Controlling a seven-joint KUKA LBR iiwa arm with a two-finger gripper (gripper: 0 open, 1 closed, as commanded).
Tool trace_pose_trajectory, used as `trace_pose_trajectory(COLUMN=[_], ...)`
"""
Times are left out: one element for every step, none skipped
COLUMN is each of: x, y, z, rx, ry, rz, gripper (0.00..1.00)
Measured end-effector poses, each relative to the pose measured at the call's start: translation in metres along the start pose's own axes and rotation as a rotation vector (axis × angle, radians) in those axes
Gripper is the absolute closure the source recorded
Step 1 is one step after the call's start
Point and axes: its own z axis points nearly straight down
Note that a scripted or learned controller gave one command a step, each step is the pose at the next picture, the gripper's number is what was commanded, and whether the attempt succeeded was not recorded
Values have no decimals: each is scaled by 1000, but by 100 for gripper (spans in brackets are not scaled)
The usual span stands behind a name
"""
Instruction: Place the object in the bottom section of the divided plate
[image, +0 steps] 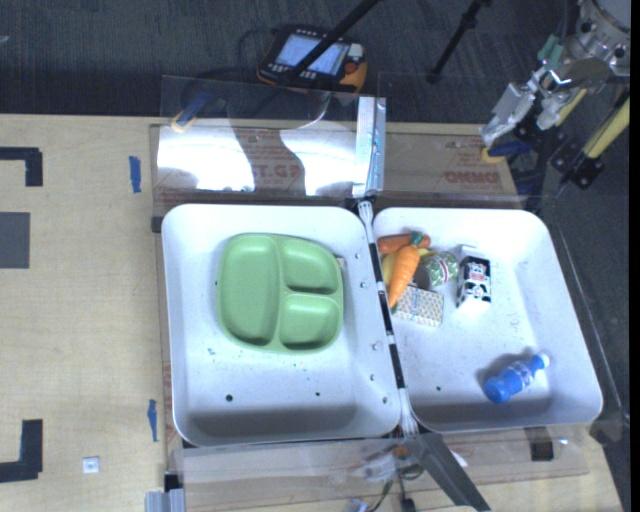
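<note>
Green and bare, the divided plate (279, 291) lies in my left bin (200, 400), and none of its three sections holds anything, so I judge the task hardly begun: nothing picked, nothing placed. The things I could take all lie in the right bin (560, 390): a carrot (402, 268) by the divider, a small black and white carton (474, 281), a patterned packet (421, 305), a round greenish item (437, 268) I cannot name, and a blue bottle (515, 378) lying near the front corner. Which one is meant, I cannot say. My claw (540, 100) hangs well above and behind the right bin, at the top right, carrying nothing I can see. It is small and cluttered against dark gear there, and I cannot tell whether it is apart or together. My arm is cut off by the frame edge.
</note>
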Motion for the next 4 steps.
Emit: trace_pose_trajectory(x=[-48,-48,-103,-102], y=[-16,-30,-34,-33], z=[-19,108,67,57], rx=[0,3,0,-2], ry=[0,3,0,-3], rz=[-21,-180,-236,-238], gripper=[0,0,0,100])
